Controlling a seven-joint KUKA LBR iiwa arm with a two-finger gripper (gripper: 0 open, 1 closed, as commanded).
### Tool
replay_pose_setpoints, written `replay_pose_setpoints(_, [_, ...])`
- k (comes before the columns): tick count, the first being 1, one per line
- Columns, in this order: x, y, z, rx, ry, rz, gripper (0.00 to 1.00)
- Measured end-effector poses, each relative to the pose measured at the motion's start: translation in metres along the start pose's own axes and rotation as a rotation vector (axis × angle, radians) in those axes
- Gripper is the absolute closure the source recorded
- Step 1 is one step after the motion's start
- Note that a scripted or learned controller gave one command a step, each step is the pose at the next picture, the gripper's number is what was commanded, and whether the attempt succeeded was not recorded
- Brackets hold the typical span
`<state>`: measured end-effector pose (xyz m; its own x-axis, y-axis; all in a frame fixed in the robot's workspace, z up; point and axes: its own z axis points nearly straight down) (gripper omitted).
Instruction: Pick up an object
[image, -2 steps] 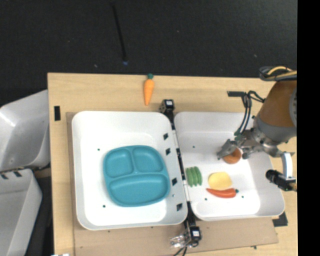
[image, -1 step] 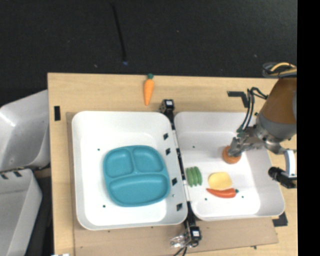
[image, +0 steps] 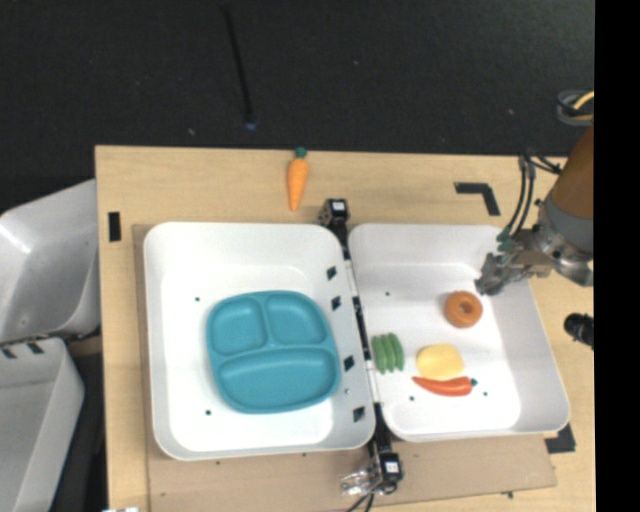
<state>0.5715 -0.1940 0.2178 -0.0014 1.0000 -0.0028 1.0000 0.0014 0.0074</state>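
A: Clips at bench front edge (image: 372, 478), nearest cam, ignore. Right bin (image: 520, 400) has the candidates: red chili (image: 443, 386), yellow piece (image: 439, 359), green ridged piece (image: 387, 352), brown donut-shaped toy (image: 463, 309).

B: Which one's the target?

A: Task doesn't say. My guess is the donut, it's closest to the gripper (image: 492, 277), just down-left of it, not touching. Sits upper-middle of right bin, apart from the other three.

B: Handling?

A: Looks like toy food, prob light, stiff plastic or rubber, not fragile. Rounded rim so could slip or roll out of a 2-finger pinch. Best hold imo: across the outer rim, or one finger thru the hole if it has one, too small to tell.

B: Gripper state?

A: Fingers too dark + blurry against the bin wall, can't tell open or closed. Nothing visible between them. Tip is over the bin's upper right area.

B: Rest of scene?

A: Left bin (image: 170, 420) holds a blue divided plate (image: 272, 350). Toy carrot (image: 297, 180) on bench behind the bins, well apart from arm.
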Motion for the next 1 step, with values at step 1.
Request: replay_pose_setpoints(1, [-0.0017, 0.0017, -0.0429, 0.001, 0.000, -0.001, 1.00])
